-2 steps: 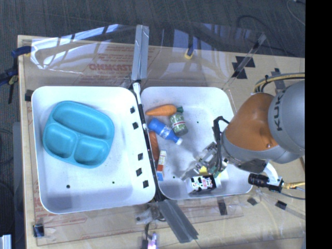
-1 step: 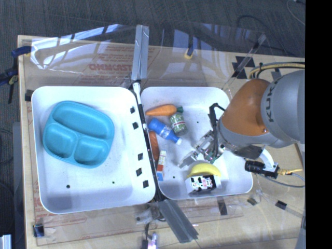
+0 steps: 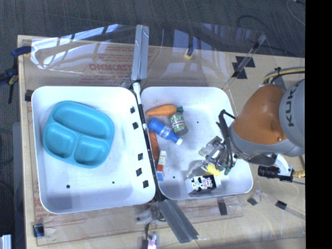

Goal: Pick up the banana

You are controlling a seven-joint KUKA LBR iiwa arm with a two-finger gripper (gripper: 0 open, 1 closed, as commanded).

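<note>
Banana (image 3: 212, 168): only a yellow bit visible, near-right corner of right bin (image 3: 207, 95), just beside a black-and-white carton (image 3: 202, 183). Hand (image 3: 213, 158) right over it; grip state cannot be told. Step: grasp. Next: confirm hold, then lift straight up.

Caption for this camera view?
Arm's pincer low over a yellow banana in the right bin.

Smooth matt blue plastic tray (image 3: 78, 134), white bins (image 3: 62, 196) seemingly plastic, on a pale wooden bench (image 3: 275, 227).
</note>
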